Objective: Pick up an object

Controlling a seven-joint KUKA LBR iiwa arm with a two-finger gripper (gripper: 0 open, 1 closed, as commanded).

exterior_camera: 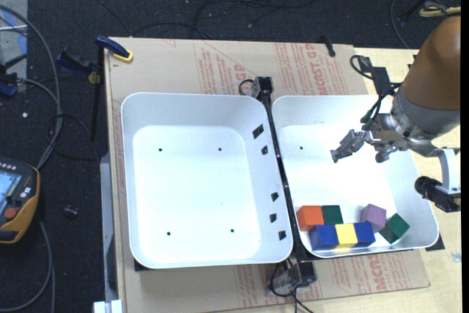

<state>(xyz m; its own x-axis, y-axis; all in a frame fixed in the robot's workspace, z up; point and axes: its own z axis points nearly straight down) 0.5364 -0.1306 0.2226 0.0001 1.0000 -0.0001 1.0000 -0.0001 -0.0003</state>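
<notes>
The arm [440,77] ran off the right edge, so most of it behind the fingers was cut off. The gripper [344,150] was small and blurred; finger spacing could not be told. Below the fingers, the blue block [323,237] and yellow block [346,234] were partly hidden by the right bin's [366,249] near rim, and the dark green block [332,214] sat partly behind them.

Two white bins [139,113] side by side. Seven blocks along near edge of right bin [421,231]: one orange [310,216], two green [332,214], two blue [323,237], one yellow [346,234], one purple [374,215].
</notes>
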